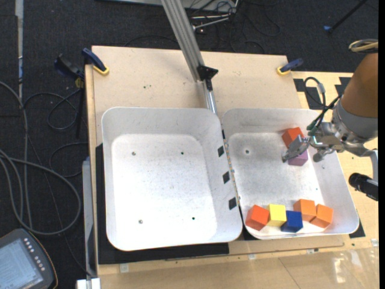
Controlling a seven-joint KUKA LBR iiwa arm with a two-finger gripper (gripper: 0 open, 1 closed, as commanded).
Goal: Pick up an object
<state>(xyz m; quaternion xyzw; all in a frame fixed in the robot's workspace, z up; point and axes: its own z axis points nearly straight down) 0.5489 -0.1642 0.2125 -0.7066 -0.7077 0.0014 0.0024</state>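
The left bin (pixel 159 179) sits beside the right bin (pixel 337 179). There, the gripper (pixel 299 149) reaches the purple block (pixel 298 157) touching an orange block (pixel 292 136); whether its fingers grip it, I cannot tell. Crowding could spoil the grasp.

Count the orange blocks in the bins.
4. One orange block beside the gripper in the right bin; three along its near edge. More may hide under the arm.
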